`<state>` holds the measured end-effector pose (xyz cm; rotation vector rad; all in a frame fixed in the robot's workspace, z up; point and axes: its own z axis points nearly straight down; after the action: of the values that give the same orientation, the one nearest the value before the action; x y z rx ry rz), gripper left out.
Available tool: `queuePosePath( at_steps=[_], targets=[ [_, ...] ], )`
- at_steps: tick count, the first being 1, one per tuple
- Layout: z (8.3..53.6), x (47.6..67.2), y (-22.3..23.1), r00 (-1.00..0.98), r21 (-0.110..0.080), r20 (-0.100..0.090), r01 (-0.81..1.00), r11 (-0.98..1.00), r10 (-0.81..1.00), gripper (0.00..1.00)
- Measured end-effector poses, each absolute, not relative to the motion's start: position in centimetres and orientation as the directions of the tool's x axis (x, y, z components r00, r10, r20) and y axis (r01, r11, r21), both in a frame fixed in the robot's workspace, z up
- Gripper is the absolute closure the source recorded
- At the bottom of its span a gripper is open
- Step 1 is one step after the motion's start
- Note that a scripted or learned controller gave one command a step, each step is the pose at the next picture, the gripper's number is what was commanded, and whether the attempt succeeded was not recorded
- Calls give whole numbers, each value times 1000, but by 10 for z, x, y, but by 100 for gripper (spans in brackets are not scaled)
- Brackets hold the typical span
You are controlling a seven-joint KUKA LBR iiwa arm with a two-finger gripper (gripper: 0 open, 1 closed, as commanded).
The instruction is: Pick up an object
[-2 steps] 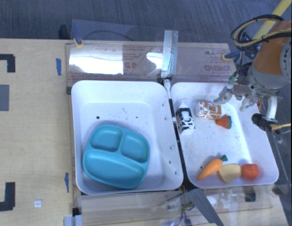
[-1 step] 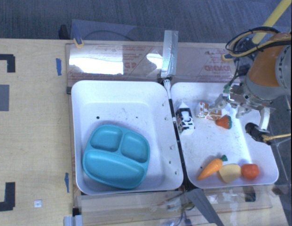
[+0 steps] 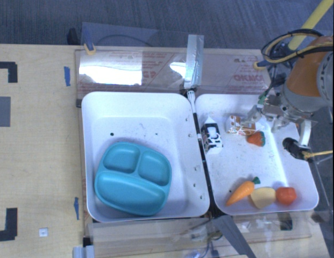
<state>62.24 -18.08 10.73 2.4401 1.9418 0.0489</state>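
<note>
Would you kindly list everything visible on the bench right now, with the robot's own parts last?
bins: two, white, side by side on the bench
divided plate: one, blue, in the left bin
cow toy: one, black and white, right bin, by the divider
packet: one, white and orange, right bin's far part
strawberry: one, red-orange, beside the packet
carrot: one, orange, right bin's near part
pale piece: one, cream, beside the carrot
tomato: one, red, near right corner
arm: one, grey and orange, over the right bin
gripper: one, above the strawberry

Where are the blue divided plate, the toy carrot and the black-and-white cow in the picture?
blue divided plate [image 3: 133,179]: camera view, its middle ridge.
toy carrot [image 3: 240,192]: camera view, its orange body.
black-and-white cow [image 3: 211,136]: camera view, its body.
</note>
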Motion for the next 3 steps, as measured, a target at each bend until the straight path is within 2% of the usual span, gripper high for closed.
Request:
queuePosePath(
  at_steps=[1,3],
  targets=[
    [107,620,-201,178,44,8,983,-178,984,0],
    [108,618,-200,195,47,7,980,-195,981,0]
  ],
)
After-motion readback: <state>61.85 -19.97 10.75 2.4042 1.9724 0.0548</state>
